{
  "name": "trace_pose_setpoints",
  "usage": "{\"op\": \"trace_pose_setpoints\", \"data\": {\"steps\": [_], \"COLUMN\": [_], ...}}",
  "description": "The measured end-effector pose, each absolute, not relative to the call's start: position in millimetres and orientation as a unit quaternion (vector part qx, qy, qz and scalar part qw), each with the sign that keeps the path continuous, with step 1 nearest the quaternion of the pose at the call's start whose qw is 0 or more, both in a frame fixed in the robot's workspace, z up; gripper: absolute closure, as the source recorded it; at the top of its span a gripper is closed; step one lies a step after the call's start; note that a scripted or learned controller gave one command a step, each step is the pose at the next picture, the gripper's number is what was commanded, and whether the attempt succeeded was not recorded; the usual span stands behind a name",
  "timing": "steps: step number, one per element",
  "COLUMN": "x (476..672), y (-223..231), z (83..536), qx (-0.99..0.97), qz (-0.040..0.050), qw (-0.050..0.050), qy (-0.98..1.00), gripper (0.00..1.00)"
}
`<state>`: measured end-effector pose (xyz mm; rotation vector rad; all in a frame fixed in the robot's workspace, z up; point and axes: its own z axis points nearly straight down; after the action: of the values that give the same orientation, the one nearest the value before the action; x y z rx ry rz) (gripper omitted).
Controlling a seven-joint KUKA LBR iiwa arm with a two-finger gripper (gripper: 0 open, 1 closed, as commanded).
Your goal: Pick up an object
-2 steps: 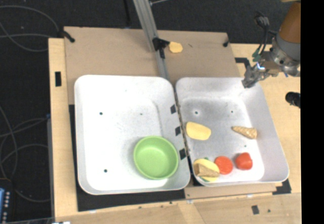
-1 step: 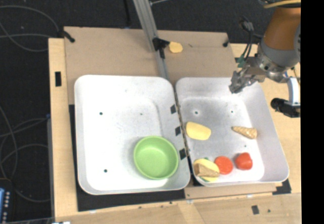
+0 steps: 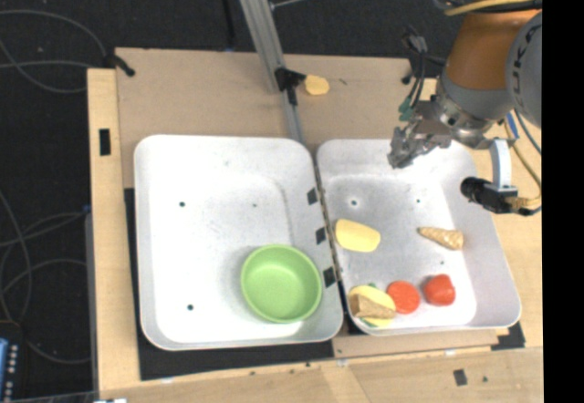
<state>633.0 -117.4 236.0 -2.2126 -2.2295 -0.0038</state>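
Robot lab, plywood bench (image 3: 182, 91), white bins (image 3: 210, 182), loose cables (image 3: 36, 36), aluminium mast (image 3: 260, 18)

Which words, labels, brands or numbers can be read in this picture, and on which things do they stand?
"UK": partial dark letters on the grey arm at the picture's right edge; the rest is cut off.
No readable text on the two white bins, the green bowl or the food items.

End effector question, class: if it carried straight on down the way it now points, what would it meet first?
Probably the bare floor of the right bin near its far edge, below the end effector. No object lies there, though depth is hard to judge.
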Motion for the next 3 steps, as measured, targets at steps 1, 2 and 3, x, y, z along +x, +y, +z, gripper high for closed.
{"op": "trace_pose_setpoints", "data": {"steps": [1,2,3], "x": [627.2,616.9,595.5], "y": [-71.7,-29.0,12.5], "z": [234.1,240.2,235.9], "qx": [-0.705,-0.704,-0.705], "qz": [-0.0005,-0.001,0.0001], "qw": [0.0,0.001,0.001], "qy": [-0.71,-0.71,-0.709], "gripper": [1.0,1.0,1.0]}}
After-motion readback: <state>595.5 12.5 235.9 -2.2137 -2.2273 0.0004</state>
